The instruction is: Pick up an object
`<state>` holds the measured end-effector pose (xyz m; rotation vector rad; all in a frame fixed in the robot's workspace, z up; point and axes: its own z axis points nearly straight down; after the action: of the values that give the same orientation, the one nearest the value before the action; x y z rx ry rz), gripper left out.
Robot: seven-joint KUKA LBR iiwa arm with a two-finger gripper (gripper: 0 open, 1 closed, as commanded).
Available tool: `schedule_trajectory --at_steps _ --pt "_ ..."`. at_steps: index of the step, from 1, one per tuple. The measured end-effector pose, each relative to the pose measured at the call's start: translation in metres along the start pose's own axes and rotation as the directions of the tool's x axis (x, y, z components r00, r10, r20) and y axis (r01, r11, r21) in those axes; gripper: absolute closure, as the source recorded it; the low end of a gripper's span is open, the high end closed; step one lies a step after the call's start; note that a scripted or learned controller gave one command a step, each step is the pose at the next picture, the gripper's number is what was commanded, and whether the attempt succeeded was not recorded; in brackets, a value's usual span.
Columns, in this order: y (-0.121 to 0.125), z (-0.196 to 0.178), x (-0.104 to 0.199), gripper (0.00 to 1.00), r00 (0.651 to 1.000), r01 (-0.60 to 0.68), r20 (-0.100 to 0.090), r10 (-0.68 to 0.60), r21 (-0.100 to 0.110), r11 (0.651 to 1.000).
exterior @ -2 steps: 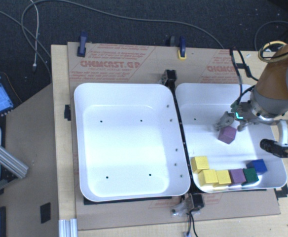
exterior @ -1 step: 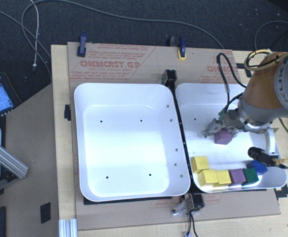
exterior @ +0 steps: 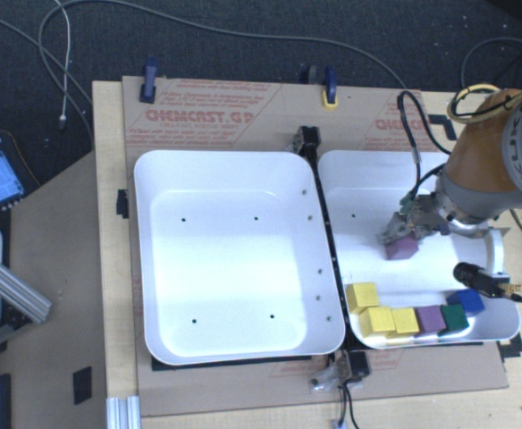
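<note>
Camera view, slanted down over the bench: right bin [exterior: 368, 172] beside left bin [exterior: 225, 266], with the grey-and-orange arm [exterior: 484, 164] reaching in from the right. Gripper [exterior: 411, 226] low over the middle of the right bin, directly above and seemingly touching a mauve block [exterior: 403, 249], set askew to the bin walls. Spread of the jaws: cannot tell, hidden under the wrist hardware. Likewise cannot tell whether gripped or merely touched from above. Along the near wall of the same bin, well apart from the gripper, a row of other blocks: three yellow blocks [exterior: 377, 319], a purple block [exterior: 432, 318], a green block [exterior: 455, 319] and, just beyond that, a blue block [exterior: 467, 302]. Judged from this layout: at the grasp step, down on the chosen block, not yet lifted clear of the floor. Next, probably: close firmly across two opposite faces, then rise straight up, slowly enough to confirm a carried block. Worth watching: an askew block, liable to twist or squirt out under an off-centre squeeze; in that case, back up, realign overhead and descend again. No crowding to worry about, with bare bin floor all round the mauve block.
</note>
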<state>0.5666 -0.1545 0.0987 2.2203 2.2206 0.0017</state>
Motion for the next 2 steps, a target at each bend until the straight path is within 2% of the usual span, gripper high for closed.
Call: schedule_trajectory --at_steps 1,2 --pt "-0.0029 -0.0609 0.0200 1.00 0.997 -0.073 0.000 0.073 -0.003 0.997" --pt "-0.0037 -0.0687 0.0193 1.00 0.997 -0.074 0.000 0.074 0.001 0.997"
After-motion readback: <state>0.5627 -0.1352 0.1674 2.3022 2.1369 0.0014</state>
